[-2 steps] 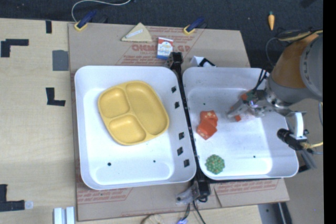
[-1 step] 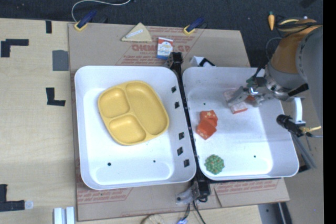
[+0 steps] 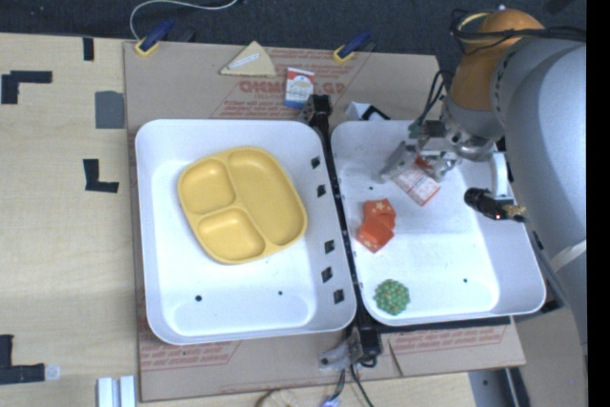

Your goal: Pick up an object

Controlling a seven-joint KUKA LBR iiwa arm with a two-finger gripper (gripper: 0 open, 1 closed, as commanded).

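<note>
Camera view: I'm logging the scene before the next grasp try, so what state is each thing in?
Yellow divided plate: flat in the left bin.
Red packet: lying in the right bin, untouched.
Green ball: resting near the front rim.
Clear wrapper: under the gripper.

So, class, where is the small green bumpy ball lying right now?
The small green bumpy ball lies in the right white bin, near its front edge, just below the red crumpled object.

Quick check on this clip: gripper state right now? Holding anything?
Gripper: down in the right bin, over the red-and-white packet; open or closed cannot be told from this view, and no grasp is visible.
</note>
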